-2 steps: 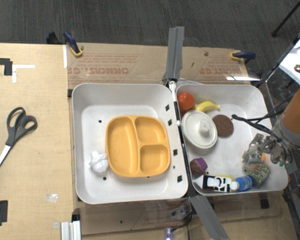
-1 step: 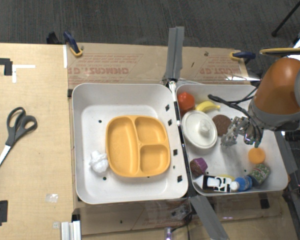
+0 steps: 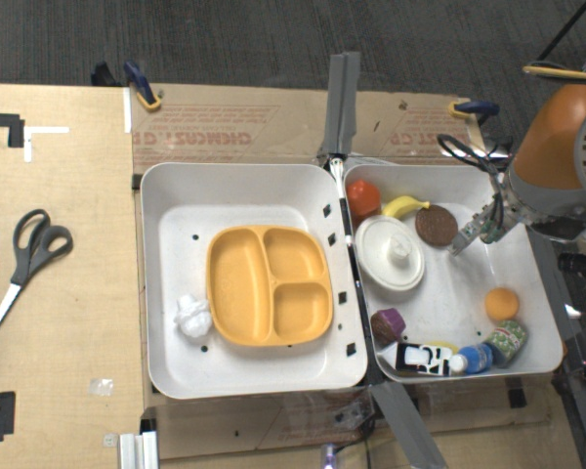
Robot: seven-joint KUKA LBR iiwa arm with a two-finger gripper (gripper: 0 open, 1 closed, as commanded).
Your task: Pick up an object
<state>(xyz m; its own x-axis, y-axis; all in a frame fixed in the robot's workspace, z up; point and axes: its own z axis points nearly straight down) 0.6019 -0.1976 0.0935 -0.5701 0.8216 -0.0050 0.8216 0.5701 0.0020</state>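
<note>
Reaching in from the right with its body cut off, the two-finger gripper (image 3: pixel 466 241) is seen just beside the round brown disc (image 3: pixel 436 226) in the right white bin (image 3: pixel 449 306), its spread too blurred to be told.

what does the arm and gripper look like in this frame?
The arm has a rounded orange band above a grey wrist section. The gripper is slim and grey, with greenish parts near its base. A thin dark cable loops beside the wrist. No markings are legible.
</note>
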